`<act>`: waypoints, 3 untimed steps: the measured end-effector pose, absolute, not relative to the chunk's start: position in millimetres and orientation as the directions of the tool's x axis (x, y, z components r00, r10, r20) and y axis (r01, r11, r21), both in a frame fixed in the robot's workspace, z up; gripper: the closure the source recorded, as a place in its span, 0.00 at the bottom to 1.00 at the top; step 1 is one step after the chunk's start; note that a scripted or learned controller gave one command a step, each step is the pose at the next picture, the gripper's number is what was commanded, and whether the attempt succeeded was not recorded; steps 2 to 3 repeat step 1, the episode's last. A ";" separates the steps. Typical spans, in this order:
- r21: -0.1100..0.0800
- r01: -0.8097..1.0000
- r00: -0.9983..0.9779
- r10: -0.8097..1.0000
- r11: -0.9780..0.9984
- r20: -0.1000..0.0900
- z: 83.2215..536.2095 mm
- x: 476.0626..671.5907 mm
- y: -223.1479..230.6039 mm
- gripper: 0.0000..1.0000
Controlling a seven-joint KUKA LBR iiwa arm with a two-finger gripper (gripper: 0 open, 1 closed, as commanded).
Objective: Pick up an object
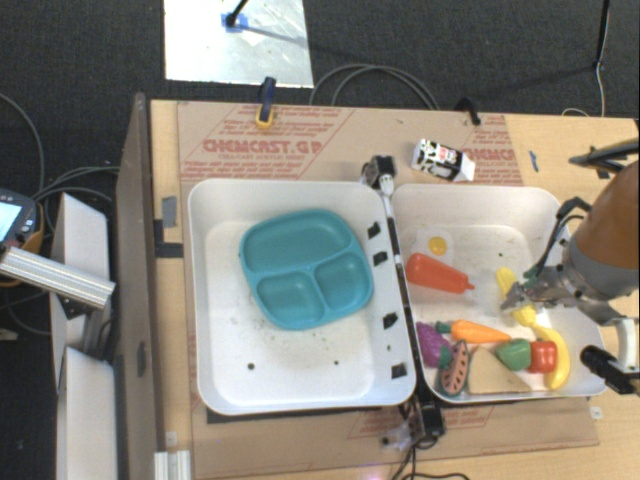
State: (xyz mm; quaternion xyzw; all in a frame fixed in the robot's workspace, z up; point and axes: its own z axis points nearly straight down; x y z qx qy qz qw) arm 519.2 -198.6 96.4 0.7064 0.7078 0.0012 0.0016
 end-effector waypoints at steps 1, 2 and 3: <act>0.009 1.000 -0.015 1.000 0.015 0.003 148.1 571.7 -108.1 1.00; 0.009 1.000 -0.015 1.000 0.015 0.003 148.1 571.7 -108.1 1.00; 0.009 1.000 -0.015 1.000 0.015 0.003 148.1 571.7 -108.1 1.00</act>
